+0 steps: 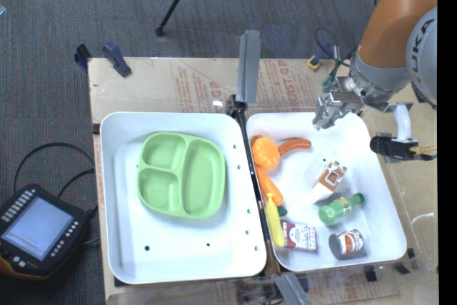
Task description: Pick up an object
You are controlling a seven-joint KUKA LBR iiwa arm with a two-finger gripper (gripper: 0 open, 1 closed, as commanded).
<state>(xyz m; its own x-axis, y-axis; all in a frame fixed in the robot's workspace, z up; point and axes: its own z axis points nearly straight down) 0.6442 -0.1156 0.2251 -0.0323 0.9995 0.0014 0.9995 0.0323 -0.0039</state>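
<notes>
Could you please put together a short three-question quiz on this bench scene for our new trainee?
1. True or false: the green divided plate lies in the same bin as the can.
2. Which object lies nearest the gripper? A) yellow banana B) orange hot dog C) green bottle
3. Fill in: the arm reaches in over the ____ bin as the camera sees it.

Key
1. False: the plate is in the left bin, the can in the right bin.
2. B
3. right
</notes>
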